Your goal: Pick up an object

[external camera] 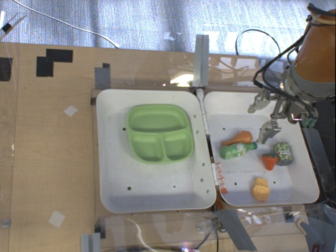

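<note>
Tool above the right bin, nothing between its fingers.

The tool (265,121) hangs at the frame's right, fingers apart over bare bin floor. Just below it lie a drumstick (238,138) and a green bottle (237,150), touching; to the lower right, a can (283,153) beside a strawberry (270,161). A corn cob (261,189) sits nearer the bottom. The left bin (113,193) holds a green tray (159,133).

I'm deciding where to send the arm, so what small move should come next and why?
Probably lower the gripper a little toward the green bottle. The gripper hangs above the right bin with nothing between its fingers, and the bottle lies just to its lower left beside the drumstick.
</note>
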